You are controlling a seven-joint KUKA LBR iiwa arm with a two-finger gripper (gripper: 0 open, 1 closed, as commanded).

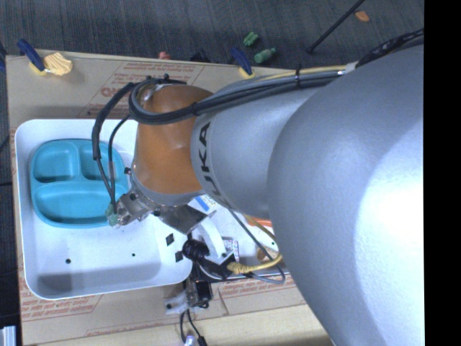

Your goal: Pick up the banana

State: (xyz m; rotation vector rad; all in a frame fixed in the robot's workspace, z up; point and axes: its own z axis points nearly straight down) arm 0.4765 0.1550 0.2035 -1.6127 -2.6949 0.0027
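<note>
Bench top is brown cardboard [94, 74], dark carpet beyond. Nearest the lens, the wide grey arm link [346, 193] covers the right half of the frame. Below it the orange wrist band [166, 150] sits at centre, over the right edge of the shallow white left bin [43, 283]. Gripper [121, 213] hangs at the band's lower left; claw state cannot be told. Turquoise divided plastic tray [65, 186] lies in that bin's upper half, just beside the gripper. Banana's position cannot be told, probably hidden under the arm. Advice: confirm the banana's location before descending, stay off the tray, close across the fruit's short axis, lift straight. Small green objects [259, 52] lie on the floor, upper centre.
</note>
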